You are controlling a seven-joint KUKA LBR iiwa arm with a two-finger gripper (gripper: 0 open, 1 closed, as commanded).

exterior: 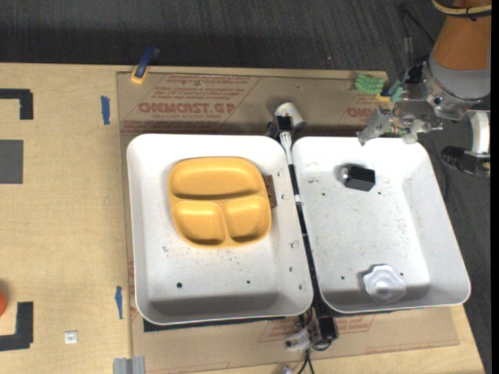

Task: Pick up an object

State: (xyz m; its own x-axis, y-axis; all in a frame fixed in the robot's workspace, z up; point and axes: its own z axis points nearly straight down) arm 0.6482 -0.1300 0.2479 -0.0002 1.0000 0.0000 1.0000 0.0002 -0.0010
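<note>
A small black block [359, 178] lies in the far part of the right bin [437, 232]. A white, roundish plastic piece [383, 282] rests near that bin's front wall. A yellow divided tray [220, 200] sits in the middle of the left bin [148, 232]. My gripper [387, 121] hangs over the far edge of the right bin, up and to the right of the black block and apart from it. Nothing is seen in its grasp.
The arm's orange band [465, 47] stands at the top right corner. A brown cardboard sheet [195, 104] lies under both bins. A white-and-black fitting [286, 117] sits at the far end of the seam between the bins. Blue tape [145, 63] marks the bench.
</note>
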